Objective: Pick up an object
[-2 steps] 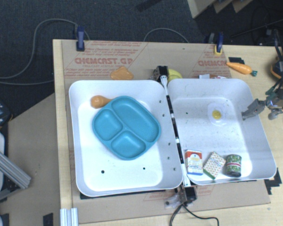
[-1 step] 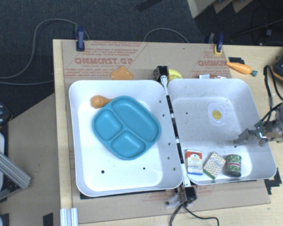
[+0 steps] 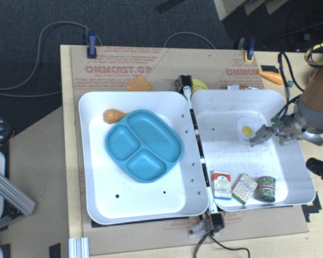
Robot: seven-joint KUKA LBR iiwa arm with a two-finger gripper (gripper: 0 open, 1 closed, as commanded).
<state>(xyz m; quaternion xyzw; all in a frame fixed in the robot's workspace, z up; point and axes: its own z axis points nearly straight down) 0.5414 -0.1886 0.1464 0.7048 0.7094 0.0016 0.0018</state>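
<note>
My gripper hangs low over the right bin, near its middle right. Just to its left lies a clear round piece with a yellow spot, close to the gripper's tip; whether they touch I cannot tell. Along the bin's front edge sit a small red and white box, a patterned packet and a green can. The left bin holds a blue divided plate and an orange drumstick-shaped toy at its back left.
Behind the bins on the board lie an orange lump, a yellow object and an orange carrot-like piece. A black clip strip joins the two bins. Cables run at the right by the arm.
</note>
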